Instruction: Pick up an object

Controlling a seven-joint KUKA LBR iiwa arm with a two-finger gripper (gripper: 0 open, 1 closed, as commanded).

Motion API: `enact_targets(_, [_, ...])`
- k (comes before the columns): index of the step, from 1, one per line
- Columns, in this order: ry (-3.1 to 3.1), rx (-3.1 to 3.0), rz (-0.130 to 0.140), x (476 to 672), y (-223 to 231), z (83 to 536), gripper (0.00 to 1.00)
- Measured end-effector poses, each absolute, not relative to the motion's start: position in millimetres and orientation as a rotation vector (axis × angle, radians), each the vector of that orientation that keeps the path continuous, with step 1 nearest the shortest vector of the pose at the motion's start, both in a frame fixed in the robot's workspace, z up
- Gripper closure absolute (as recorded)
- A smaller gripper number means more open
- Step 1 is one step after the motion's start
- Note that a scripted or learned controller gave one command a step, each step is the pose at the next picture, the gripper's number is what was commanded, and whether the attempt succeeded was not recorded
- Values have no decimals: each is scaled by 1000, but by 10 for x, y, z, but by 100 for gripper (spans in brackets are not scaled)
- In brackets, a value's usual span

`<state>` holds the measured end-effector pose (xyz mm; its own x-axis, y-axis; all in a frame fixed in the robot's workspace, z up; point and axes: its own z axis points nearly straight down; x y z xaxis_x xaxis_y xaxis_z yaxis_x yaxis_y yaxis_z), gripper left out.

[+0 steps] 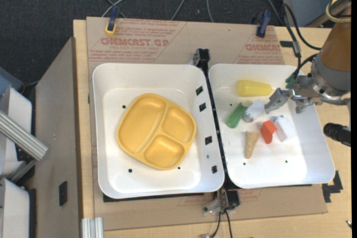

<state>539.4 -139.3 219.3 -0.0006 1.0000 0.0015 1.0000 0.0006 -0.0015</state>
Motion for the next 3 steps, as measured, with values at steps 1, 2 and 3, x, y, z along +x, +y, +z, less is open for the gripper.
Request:
enact_targets(1, [-2218, -2217, 3, 5411, -1308, 1732, 0])
enact_targets(2, [-2215, -2218, 5, 5424, -1400, 1175, 0])
enact_targets(3, [-2220, -2219, 0, 5429, -1392, 841, 0])
